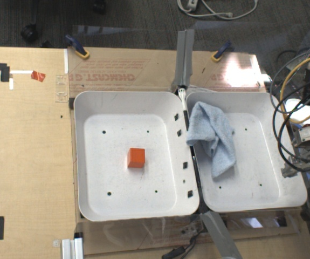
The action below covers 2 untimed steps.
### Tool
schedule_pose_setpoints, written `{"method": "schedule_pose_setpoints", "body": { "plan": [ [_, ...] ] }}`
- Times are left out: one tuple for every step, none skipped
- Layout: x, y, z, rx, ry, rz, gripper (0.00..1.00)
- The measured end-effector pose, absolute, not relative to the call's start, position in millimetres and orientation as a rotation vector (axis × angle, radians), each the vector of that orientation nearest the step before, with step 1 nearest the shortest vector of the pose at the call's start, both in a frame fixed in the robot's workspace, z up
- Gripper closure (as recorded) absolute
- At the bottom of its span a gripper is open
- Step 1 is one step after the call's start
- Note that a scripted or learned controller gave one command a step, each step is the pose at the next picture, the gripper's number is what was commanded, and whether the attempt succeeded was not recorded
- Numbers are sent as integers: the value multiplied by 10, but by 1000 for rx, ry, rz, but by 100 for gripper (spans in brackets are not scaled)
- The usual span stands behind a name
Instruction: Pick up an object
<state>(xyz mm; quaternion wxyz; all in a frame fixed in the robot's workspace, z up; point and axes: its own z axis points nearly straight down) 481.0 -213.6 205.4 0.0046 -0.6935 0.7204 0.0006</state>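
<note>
Orange block [136, 158] mid left bin [90, 198], blue cloth [214, 136] in right bin [284, 198]

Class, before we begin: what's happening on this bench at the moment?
Nothing is being handled yet. Two shallow white bins sit side by side on the bench. The left bin holds a small orange block, lying free near its middle. The right bin holds a crumpled light blue cloth, bunched against its left side with one fold over the divide. Both things rest untouched, so the pick has not begun.
</note>
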Motion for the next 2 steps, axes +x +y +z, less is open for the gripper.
{"method": "schedule_pose_setpoints", "body": {
  "plan": [
    [4984, -2089, 3435, -2507, 1885, 1, 100],
    [5567, -1494, 3508, -2743, 1520, 6, 100]
  ]
}}
